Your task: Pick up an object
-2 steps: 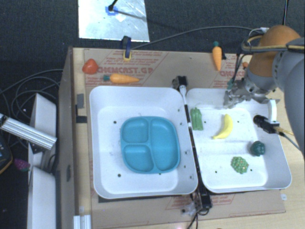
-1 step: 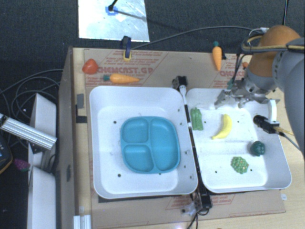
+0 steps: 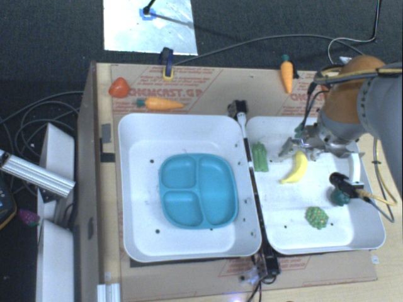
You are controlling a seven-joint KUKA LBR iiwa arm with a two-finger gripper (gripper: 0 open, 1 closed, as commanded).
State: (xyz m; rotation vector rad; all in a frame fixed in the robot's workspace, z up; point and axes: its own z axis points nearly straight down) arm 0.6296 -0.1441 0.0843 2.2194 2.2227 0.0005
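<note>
The banana is lying in the right bin, near its back half, slanting from upper right to lower left. The gripper is hovering right over the banana's upper tip, and its fingers are standing spread apart with nothing gripped between them.

Left of the banana, a green block is lying lengthwise just beside the bin's left wall. Toward the front, a bumpy green ball is sitting on its own, well apart from both. The three are lying with bare white floor between them, and the front left part of the bin is giving the most open room.

The left bin is touching the right bin along the shared middle wall. It is holding one thing, a blue plate with several compartments, lying flat in the middle with a margin of white floor showing all around.

Behind the bins, on the cardboard sheet, a carrot is lying just past the left bin's back rim, a red-orange piece is sitting near the back left corner, and a second carrot is lying near the back edge above the right bin. The grey arm is reaching over the right bin's back right corner.
</note>
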